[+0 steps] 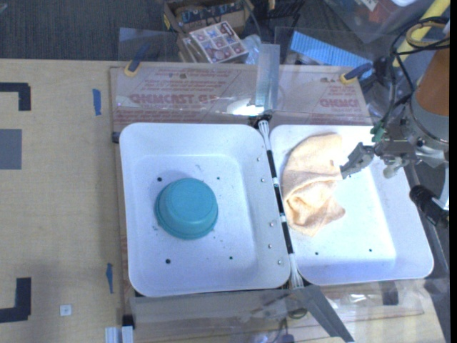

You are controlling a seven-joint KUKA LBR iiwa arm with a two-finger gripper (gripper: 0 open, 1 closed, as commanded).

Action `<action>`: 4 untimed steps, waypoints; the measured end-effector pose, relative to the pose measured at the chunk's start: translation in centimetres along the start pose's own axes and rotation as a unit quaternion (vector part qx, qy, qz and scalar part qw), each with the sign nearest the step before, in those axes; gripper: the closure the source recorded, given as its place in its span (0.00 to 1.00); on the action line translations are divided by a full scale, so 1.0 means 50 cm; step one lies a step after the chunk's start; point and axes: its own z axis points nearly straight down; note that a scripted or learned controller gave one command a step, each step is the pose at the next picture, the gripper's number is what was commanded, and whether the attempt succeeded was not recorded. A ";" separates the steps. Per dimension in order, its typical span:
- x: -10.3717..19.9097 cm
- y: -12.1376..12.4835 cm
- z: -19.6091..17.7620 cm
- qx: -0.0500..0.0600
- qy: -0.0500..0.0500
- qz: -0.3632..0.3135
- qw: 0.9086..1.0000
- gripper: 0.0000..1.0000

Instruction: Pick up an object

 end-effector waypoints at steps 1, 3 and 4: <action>-0.050 -0.015 0.283 -0.001 0.000 -0.017 1.000 0.00; 0.007 0.081 0.376 -0.007 -0.001 -0.064 0.998 0.00; 0.007 0.083 0.359 -0.008 0.000 -0.064 0.998 1.00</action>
